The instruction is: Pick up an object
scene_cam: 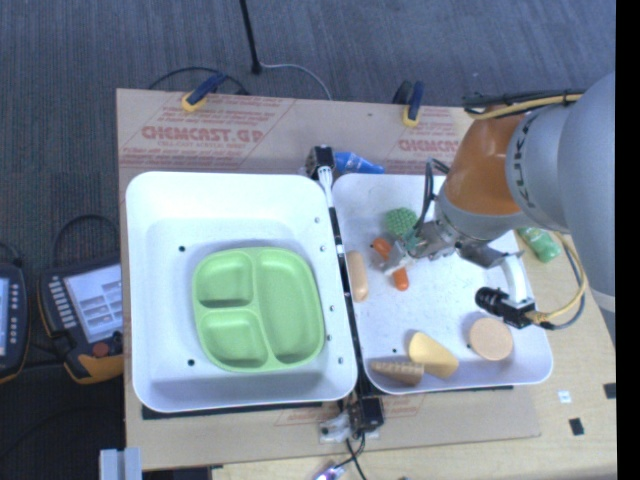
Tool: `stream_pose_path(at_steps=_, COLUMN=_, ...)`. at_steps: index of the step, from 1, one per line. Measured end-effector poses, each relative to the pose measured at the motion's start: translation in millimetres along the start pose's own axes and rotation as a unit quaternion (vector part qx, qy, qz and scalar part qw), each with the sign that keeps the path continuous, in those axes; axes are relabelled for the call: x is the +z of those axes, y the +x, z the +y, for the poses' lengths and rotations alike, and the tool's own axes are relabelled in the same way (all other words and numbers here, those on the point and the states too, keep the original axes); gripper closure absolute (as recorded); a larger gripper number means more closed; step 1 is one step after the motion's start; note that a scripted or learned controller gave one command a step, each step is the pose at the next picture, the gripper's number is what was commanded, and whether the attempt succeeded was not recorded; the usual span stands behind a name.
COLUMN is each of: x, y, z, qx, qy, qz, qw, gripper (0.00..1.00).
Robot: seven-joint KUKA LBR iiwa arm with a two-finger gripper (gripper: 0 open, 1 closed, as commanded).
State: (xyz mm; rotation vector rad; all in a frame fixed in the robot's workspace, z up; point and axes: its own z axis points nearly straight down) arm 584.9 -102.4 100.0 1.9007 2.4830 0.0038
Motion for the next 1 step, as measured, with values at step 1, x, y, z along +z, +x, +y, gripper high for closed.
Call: stream_pose_path(at_steps=1, x=-112.9, y=63.6, z=26.1, qx=0.156, qy=0.007, qz=0.004, qw=0.9877, gripper=1.0)
